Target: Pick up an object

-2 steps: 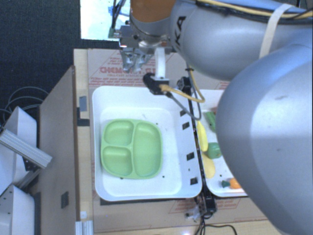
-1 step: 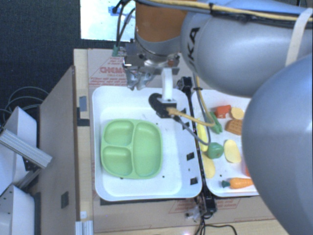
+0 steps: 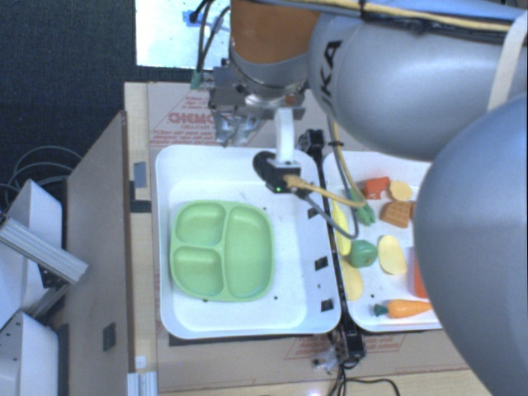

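Your arm's grey bulk (image 3: 462, 246) covers much of the right bin (image 3: 388, 320) and its toy foods (image 3: 388, 256), while the gripper (image 3: 235, 126) hangs at the left bin's (image 3: 190, 324) far rim, beyond the green divided plate (image 3: 221, 250), its opening too blurred to judge.

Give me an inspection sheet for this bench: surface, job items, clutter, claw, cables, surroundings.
Surface: two shallow white bins side by side, left bin, right bin, on a cardboard-covered bench.
Job's things: right bin holds toy food, including a carrot, a green vegetable, a yellow piece and a waffle-like piece.
Clutter: green divided plate in the left bin.
Claw: claw above the left bin's far edge; finger state unreadable.
Cables: yellow cable crossing the divider between bins; black cables on the floor, left.
Surroundings: dark floor, grey and white panels at left.
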You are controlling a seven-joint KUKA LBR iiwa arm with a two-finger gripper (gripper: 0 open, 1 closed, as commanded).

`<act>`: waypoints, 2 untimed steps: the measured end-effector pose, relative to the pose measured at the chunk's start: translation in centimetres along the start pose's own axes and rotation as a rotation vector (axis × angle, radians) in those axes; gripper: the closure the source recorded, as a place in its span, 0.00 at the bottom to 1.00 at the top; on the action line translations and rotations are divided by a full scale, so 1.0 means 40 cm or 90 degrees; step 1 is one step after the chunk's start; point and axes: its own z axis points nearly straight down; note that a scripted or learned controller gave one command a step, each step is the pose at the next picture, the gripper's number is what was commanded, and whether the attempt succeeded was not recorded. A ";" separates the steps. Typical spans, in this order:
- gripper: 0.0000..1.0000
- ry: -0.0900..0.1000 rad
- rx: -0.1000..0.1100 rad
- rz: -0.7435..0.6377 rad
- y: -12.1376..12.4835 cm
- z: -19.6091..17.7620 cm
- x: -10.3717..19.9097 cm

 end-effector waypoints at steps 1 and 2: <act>1.00 -0.001 0.003 0.006 0.143 0.146 -0.006; 1.00 0.003 -0.003 0.002 -0.014 -0.134 0.002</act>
